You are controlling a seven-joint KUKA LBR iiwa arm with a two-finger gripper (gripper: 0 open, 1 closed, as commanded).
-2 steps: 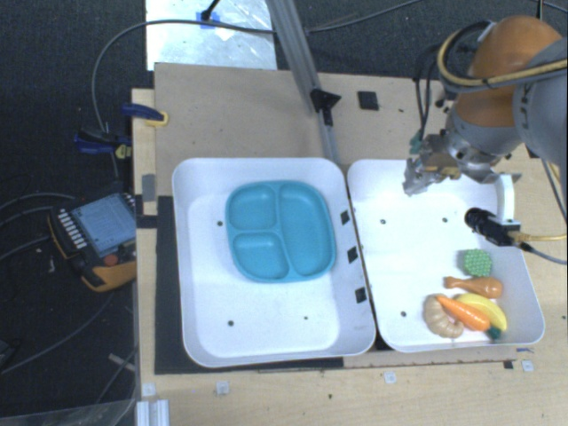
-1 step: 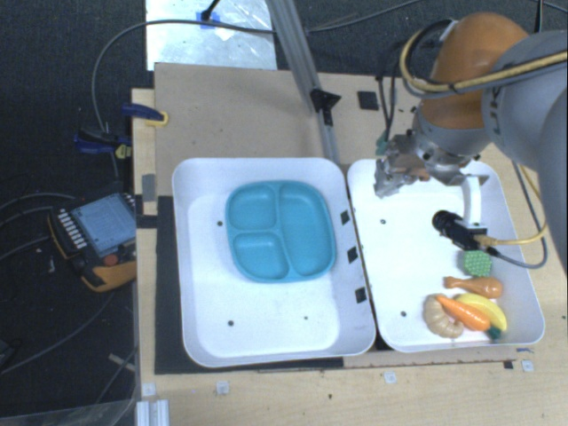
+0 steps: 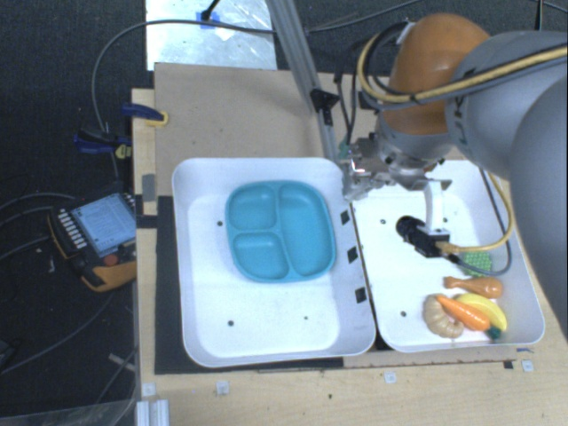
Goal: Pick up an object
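Grey arm with an orange band [image 3: 506,87] reached in from the right and covered the far part of the right shallow white bin [image 3: 395,291]. Left shallow white bin [image 3: 191,264] sat just beside it and held one blue plastic three-compartment plate [image 3: 280,231], lying flat near the bin's middle. Two-finger gripper [image 3: 362,177] hung over the right bin's far left corner, close to the wall between the bins. Could not tell whether the claw was open or closed; nothing was seen held in it.

Pickable toys were bunched in the right bin's near right corner, well apart from the gripper:
- tan curled plastic food piece [image 3: 439,319]
- orange toy carrot [image 3: 463,311], touching the tan piece
- yellow toy banana [image 3: 485,306], against the carrot
- brown toy drumstick [image 3: 475,285], just behind those
- small green patch [image 3: 479,260], beyond the drumstick, too unclear to name

Judged step: the approach, with no grasp made yet. To do it well, the arm would need to cross the bin to the near right corner and commit to one toy. The drumstick looked the best target, since it lay on the heap's edge with bare floor on its far side. The jaws should straddle its narrow width. Coming down on the carrot and banana overlap risked a pinch on two toys or a slip, and the bin wall stood close there.
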